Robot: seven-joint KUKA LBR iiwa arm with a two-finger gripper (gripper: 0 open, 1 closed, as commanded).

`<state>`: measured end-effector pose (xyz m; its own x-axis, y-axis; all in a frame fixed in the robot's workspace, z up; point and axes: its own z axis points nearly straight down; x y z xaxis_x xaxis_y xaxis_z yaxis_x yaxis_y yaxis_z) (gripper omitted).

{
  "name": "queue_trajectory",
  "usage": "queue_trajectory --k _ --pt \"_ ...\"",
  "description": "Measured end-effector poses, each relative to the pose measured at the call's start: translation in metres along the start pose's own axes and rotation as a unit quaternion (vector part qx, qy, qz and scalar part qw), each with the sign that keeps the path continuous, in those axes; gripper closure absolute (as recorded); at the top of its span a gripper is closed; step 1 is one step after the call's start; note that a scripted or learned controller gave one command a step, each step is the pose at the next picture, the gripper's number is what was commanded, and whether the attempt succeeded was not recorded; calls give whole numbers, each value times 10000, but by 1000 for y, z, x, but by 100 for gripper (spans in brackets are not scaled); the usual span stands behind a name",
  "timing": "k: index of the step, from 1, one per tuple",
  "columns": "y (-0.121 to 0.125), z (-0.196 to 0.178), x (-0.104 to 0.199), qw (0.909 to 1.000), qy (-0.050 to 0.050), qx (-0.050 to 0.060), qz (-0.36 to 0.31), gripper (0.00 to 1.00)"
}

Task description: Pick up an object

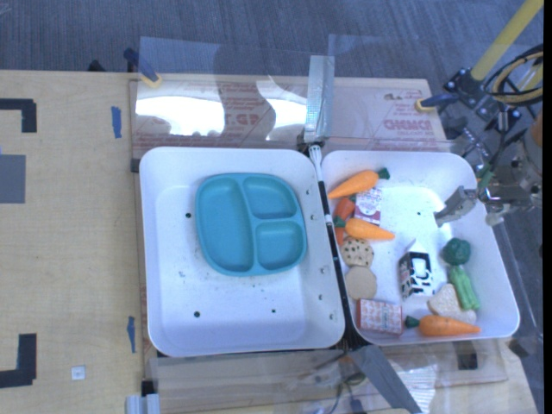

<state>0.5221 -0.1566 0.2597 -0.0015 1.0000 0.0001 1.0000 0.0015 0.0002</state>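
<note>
Carrot [354,184] lying slanted in right bin [504,270], leafy end toward upper right. Gripper [455,205] nearby, state unclear.

My post is a robotics lab: two white bins [164,257] on a taped plywood tabletop [69,231], toy food, loose cables [517,67], grey carpet [259,7] beyond.
</note>
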Motion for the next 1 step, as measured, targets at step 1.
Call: queue_trajectory --k 1 --pt "-3 99 9 9964 7 51 848 0"
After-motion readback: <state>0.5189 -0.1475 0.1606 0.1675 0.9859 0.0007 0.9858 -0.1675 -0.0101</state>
